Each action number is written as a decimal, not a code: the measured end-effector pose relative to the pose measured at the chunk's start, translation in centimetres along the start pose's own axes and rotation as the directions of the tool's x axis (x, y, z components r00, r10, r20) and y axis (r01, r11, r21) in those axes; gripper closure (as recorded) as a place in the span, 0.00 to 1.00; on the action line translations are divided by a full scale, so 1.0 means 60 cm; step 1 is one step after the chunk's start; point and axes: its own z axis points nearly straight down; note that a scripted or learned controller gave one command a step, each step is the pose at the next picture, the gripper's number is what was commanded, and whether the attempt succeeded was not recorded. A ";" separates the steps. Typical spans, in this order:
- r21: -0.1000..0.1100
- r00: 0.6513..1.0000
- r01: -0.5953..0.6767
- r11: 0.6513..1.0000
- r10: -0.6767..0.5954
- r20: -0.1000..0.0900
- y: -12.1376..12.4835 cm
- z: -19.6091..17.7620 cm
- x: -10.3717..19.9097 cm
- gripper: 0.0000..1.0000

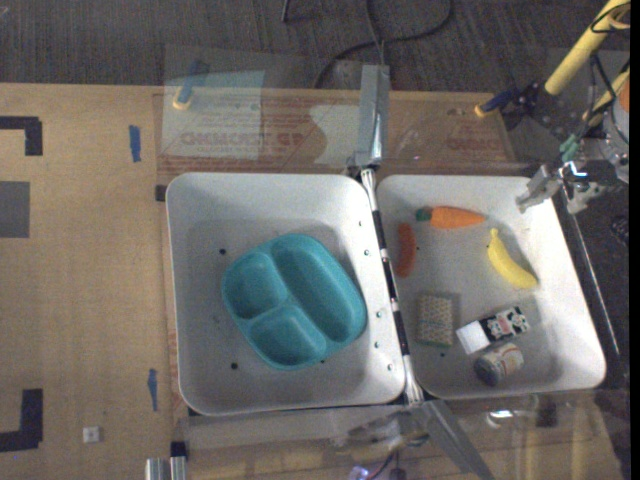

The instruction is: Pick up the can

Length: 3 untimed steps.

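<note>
I am aiming the gripper (556, 184), whose finger state I cannot tell, at the small grey metal can (499, 363) lying near-right, steering clear of the neighbouring carton (494, 328).

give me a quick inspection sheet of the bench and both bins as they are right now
surface: wooden bench bearing two white bins side by side, left bin and right bin
job's things: can lying on its side near the right bin's front edge
clutter: teal divided plate in the left bin; carrot, banana, reddish sausage-shaped item, tan sponge-like square and small printed carton in the right bin
grippers: end effector over the right bin's far right corner, apart from the can
cables: black cable looping on the floor behind the bench
surroundings: dark carpet; blue tape marks on the bench
</note>
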 end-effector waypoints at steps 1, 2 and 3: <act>0.001 0.997 0.077 0.997 -0.077 0.000 -0.137 0.079 0.152 0.00; 0.000 1.000 0.009 1.000 -0.009 0.000 -0.217 0.218 0.100 0.00; 0.002 1.000 0.000 1.000 0.000 0.000 -0.218 0.207 0.094 1.00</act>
